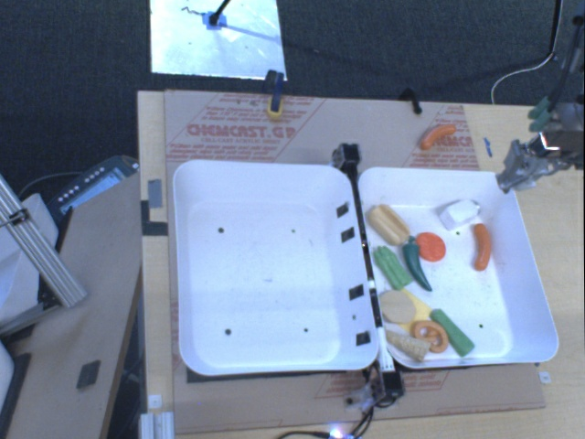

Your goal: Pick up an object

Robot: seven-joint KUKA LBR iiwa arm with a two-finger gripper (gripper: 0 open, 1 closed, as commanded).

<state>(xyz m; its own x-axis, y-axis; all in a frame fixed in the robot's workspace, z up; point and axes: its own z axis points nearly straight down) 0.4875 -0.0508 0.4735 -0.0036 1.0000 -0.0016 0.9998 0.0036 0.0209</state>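
Two white bins sit side by side on the bench [302,117], their inner rims touching along a black clipped seam. The left bin [196,245] offers broad open floor. In the right bin [530,300] the toy food crowds the 9 o'clock half near the seam: a yellow bun [388,223], a green pepper [414,260], a red round piece [430,247], a pea pod [392,267], a tan disc [398,307], a corn cob [408,345], an orange ring [430,334] and a green cucumber [452,332]. A white piece [458,213] and an orange carrot [481,246] lie toward 1 o'clock, with free floor at 4 o'clock. A sausage [438,136] rests on the bench beyond the far rim. The tool [517,174] hangs over the right bin's 1 o'clock corner, outside the rim, with nothing seen in it; its spread cannot be told
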